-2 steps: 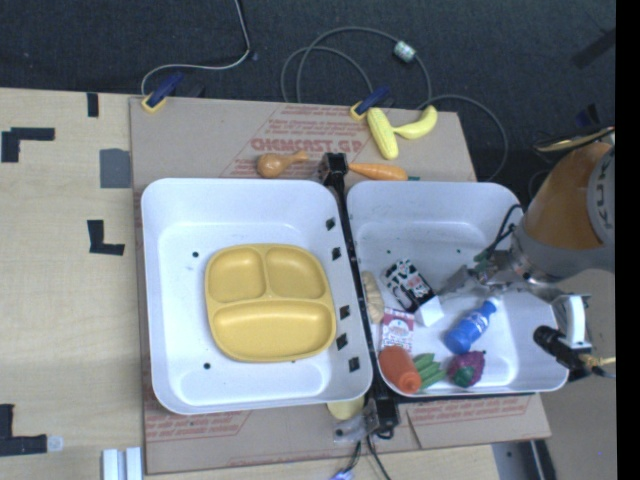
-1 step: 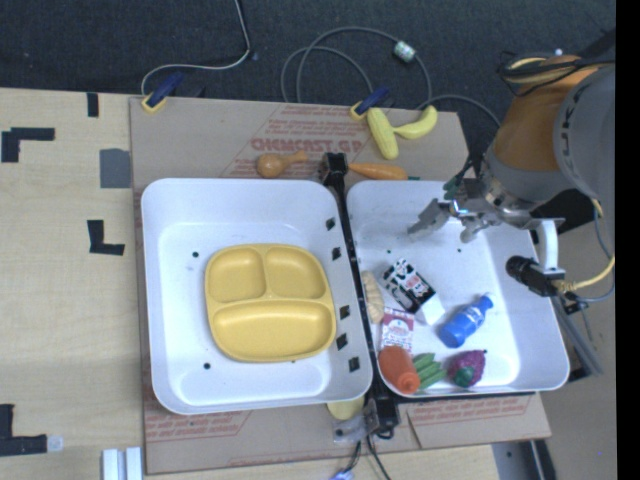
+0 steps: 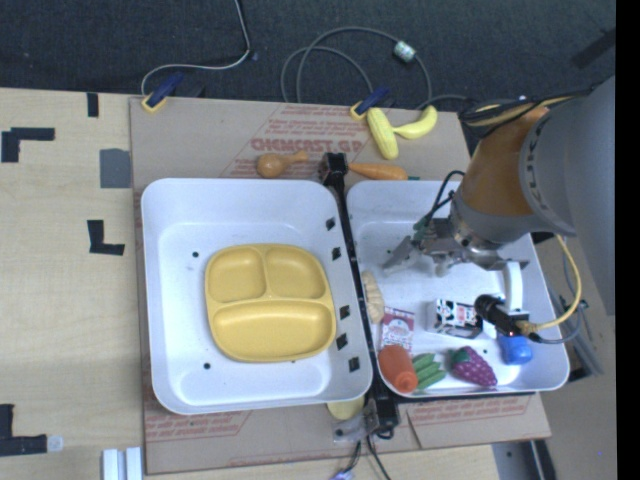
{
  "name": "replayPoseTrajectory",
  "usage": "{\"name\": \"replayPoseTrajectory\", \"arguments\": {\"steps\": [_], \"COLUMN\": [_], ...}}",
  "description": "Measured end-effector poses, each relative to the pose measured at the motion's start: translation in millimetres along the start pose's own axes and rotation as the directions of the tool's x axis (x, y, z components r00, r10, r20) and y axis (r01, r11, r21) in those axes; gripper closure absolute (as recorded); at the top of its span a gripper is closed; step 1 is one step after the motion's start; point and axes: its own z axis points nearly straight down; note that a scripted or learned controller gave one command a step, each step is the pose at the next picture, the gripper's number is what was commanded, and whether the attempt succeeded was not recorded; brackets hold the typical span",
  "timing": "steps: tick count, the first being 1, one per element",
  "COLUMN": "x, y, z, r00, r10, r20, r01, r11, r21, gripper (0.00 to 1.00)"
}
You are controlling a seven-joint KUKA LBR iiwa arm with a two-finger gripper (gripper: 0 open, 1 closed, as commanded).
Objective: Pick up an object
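My gripper hangs over the upper middle of the right bin, on the grey arm with the orange band that comes in from the right. The bin floor below it looks bare. Toys lie along the bin's near side: a pale corn cob, a red and white packet, an orange-red carrot, a green pod, purple grapes, a black and white carton and a blue piece. All of them lie below and apart from the gripper.
The left bin holds a yellow divided plate. Behind the bins, on the cardboard, lie two bananas, a carrot and a brown wooden piece. A black clip sits on the shared wall.
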Motion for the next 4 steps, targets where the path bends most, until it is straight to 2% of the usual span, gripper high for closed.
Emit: {"name": "replayPoseTrajectory", "arguments": {"steps": [1,2,3,4], "x": [-102,-87,-50,-98], "y": [30,-53,-63,-87], "z": [21,-26,22,18], "r00": [1.000,1.000,1.000,1.000], "r10": [0.004,0.003,0.000,-0.009], "r20": [0.002,-0.001,0.005,-0.016], "r01": [-0.004,-0.003,0.000,0.009], "r11": [1.000,1.000,1.000,1.000], "r21": [-0.003,0.005,-0.003,-0.010], "gripper": [0.00,0.00,0.00,0.00]}}
